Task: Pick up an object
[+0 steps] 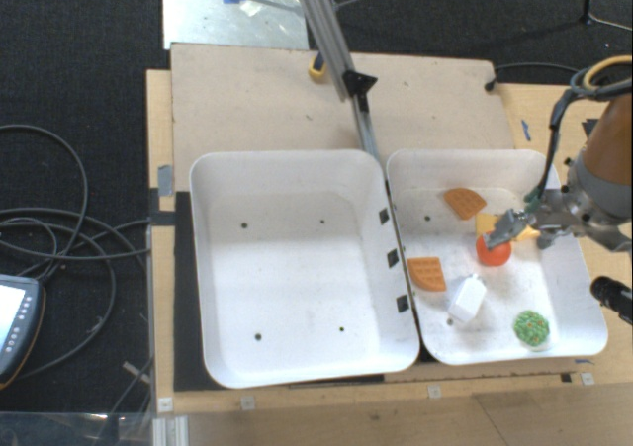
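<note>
A: End effector (506, 228) position?

B: Low inside the right bin (574, 335), reaching in from the right. Its tip sits right over the red ball (494, 252), with a yellow piece (485, 223) just behind it.

A: Finger opening? Anything held?

B: Cannot tell; the tip is small and blurred. Whether it touches the ball is not resolvable either.

A: Other contents of that bin?

B: Orange wafer (464, 202) toward the far side, a second orange wafer (427, 273) near the left wall, a white block (467, 298) just right of it, a green ball (532, 327) at the near right corner.

A: Surroundings?

B: Left bin (213, 177) touches the right one; both rest on the tabletop (257, 98).
</note>
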You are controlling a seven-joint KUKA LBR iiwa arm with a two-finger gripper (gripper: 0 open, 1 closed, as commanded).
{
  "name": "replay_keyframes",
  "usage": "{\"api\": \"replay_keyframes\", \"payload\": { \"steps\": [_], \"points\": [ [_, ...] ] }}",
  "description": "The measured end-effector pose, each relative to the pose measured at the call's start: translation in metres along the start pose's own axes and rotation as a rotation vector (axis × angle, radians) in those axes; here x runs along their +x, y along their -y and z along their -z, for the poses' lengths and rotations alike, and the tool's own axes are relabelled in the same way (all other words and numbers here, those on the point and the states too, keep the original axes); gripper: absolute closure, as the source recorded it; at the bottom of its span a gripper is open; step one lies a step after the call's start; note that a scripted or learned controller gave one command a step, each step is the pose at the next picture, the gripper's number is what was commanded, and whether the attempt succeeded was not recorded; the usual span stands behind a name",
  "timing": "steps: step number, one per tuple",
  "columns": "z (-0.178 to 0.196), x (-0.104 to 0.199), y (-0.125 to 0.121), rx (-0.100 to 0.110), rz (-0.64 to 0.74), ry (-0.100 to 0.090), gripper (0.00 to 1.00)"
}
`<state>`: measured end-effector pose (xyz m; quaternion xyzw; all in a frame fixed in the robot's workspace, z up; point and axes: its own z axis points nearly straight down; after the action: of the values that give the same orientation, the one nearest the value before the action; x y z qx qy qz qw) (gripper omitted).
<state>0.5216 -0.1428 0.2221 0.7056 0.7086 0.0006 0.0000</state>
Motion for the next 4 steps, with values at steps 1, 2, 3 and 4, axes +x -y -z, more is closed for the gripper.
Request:
{"api": "replay_keyframes", "payload": {
  "steps": [1,2,3,4],
  "points": [
    [0.000,0.000,0.000,-0.001,-0.001,0.000,0.00],
    [-0.047,-0.002,-0.009,0.004,-0.003,0.000,0.00],
    [-0.098,-0.010,-0.002,0.005,-0.004,0.000,0.00],
    [-0.133,-0.010,-0.001,0.003,-0.003,0.000,0.00]
  ]
}}
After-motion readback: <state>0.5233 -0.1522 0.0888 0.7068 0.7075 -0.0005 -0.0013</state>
